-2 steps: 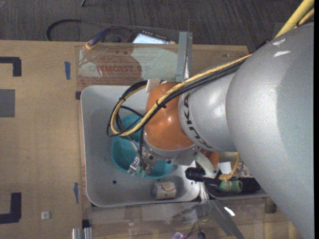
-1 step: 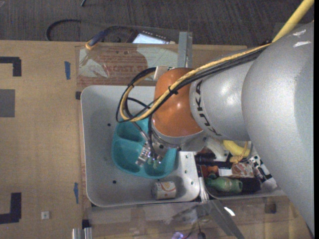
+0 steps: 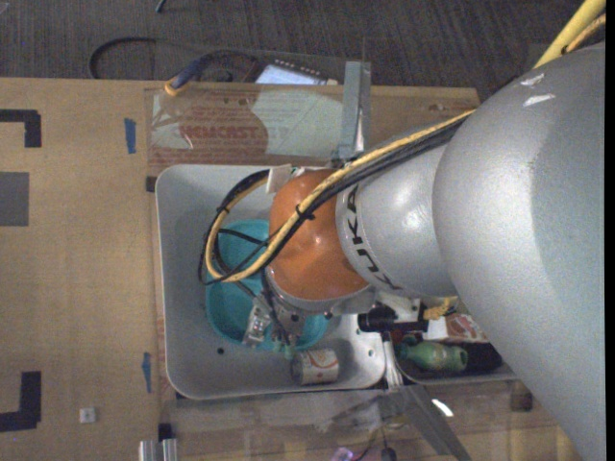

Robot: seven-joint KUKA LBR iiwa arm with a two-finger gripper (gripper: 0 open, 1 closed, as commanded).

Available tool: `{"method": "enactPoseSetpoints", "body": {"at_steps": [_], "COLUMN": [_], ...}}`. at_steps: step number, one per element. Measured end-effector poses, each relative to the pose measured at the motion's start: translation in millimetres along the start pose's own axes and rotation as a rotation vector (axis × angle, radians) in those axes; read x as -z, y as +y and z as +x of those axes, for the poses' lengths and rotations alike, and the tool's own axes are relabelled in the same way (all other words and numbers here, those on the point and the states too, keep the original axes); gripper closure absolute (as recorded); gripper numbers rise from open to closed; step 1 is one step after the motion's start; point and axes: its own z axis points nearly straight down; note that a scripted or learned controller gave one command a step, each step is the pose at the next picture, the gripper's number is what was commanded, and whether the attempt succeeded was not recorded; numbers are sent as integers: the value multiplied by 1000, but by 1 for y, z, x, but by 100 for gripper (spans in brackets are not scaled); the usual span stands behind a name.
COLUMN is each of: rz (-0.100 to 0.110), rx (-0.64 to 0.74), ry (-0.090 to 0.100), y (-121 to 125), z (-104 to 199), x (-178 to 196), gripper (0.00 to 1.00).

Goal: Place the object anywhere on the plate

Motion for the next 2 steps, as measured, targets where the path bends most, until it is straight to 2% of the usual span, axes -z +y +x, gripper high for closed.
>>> {"method": "enactPoseSetpoints", "body": {"at_steps": [1,2], "rz": [-4,-5], "rx": [251,-61], "ry": [-1,3], "y": [1,1], "z": [0,-1], "x": [-9,-10], "gripper": [100,100]}}
